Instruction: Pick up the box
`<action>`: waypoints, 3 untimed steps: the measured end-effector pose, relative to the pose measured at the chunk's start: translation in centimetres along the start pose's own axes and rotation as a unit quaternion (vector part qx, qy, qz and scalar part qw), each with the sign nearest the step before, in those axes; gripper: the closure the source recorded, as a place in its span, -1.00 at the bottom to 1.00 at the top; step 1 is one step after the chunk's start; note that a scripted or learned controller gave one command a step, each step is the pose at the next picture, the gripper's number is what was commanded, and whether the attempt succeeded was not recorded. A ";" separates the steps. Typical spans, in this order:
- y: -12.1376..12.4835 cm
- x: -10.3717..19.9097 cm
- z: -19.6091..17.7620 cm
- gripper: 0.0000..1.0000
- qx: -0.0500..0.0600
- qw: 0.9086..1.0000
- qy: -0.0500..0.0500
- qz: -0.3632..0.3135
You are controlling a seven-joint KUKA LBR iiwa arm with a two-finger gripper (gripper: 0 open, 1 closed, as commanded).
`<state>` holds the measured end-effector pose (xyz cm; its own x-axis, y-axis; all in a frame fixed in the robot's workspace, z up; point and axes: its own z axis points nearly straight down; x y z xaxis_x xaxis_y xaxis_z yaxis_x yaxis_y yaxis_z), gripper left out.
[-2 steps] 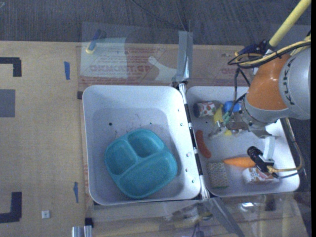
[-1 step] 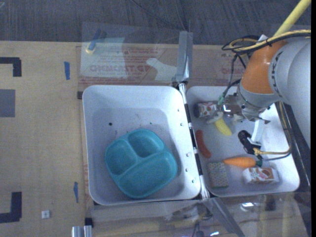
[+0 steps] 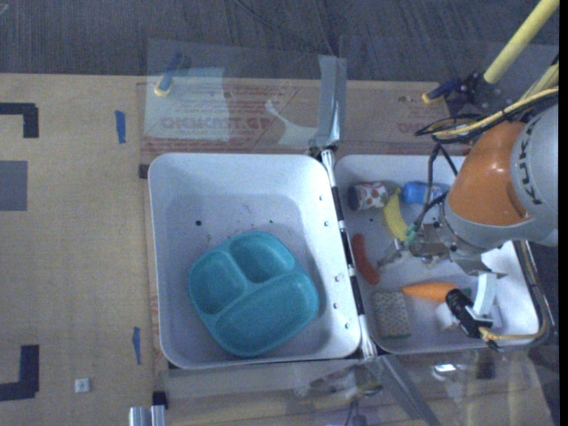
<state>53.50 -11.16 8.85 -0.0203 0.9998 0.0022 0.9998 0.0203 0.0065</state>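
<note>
The small patterned box (image 3: 373,194) lies at the far left corner of the right bin (image 3: 532,313), up and to the left of the gripper (image 3: 424,248), long axis roughly crosswise. I cannot tell the gripper's state. One box, one banana (image 3: 394,216), one carrot (image 3: 428,292), two bins; the left bin (image 3: 177,185) holds one teal divided plate (image 3: 253,291).

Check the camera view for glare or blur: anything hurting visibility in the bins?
Camera view: glare on the clear sheet behind the bins and along the front edge; arm covers much of the right bin; small items there are soft; teal tray in the left bin is evenly lit and sharp.
</note>
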 end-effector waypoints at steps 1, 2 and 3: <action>7.3 -0.7 0.1 -1.00 -0.001 1.000 -0.002 -0.008; 12.3 -0.7 0.4 -1.00 0.027 1.000 0.000 0.000; 4.6 1.0 0.1 -1.00 0.001 0.989 -0.001 0.147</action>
<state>58.08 -10.09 8.80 0.2709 0.9626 0.0021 0.9626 -0.2709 0.0045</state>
